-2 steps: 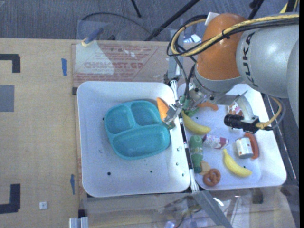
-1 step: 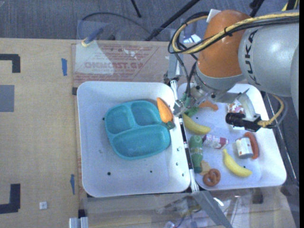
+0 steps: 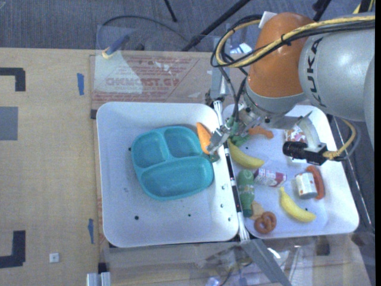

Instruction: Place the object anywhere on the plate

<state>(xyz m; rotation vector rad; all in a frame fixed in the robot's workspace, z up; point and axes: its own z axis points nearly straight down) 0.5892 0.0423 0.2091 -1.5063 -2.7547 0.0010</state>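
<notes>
Gripper [image 3: 218, 137] is seen pinching an orange carrot-like object [image 3: 204, 137] at the blue plate's [image 3: 172, 162] right rim, over the divide between the left bin [image 3: 119, 219] and right bin [image 3: 339, 213]

The grey KUKA arm [image 3: 342, 70] with its orange band [image 3: 280, 55] is being extended in from the right, above the far edge of the right bin. The two-finger metal gripper [image 3: 215, 140] is being held low over the seam between both bins.
</notes>
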